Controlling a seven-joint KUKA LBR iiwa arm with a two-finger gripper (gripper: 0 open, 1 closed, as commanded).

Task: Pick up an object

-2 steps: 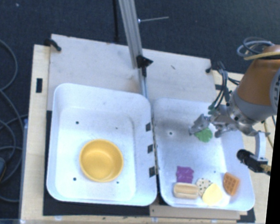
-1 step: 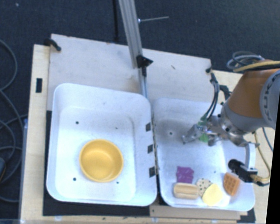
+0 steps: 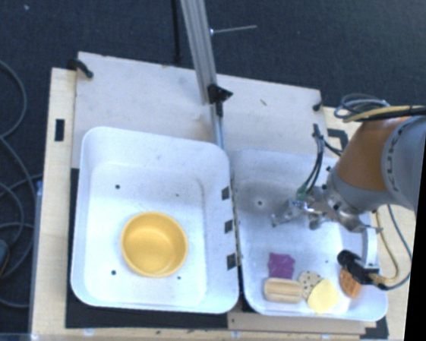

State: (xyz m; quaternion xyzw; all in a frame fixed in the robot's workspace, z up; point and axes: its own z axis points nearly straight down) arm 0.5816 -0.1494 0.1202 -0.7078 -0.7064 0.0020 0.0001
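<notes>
Where the purple block (image 3: pixel 281 265) lies low in the right bin (image 3: pixel 258 180), I take it as my landmark. Just below it rests a tan wooden cylinder (image 3: pixel 283 290); to its right sit a speckled round piece (image 3: pixel 309 280), a yellow piece (image 3: pixel 325 296) and an orange piece (image 3: pixel 349 283) by the bin's right wall. Above the block hangs my gripper (image 3: pixel 297 212); I cannot tell its state. Bare floor separates them. Far left, a yellow bowl (image 3: pixel 154 244) occupies the left bin (image 3: pixel 108 154).
</notes>
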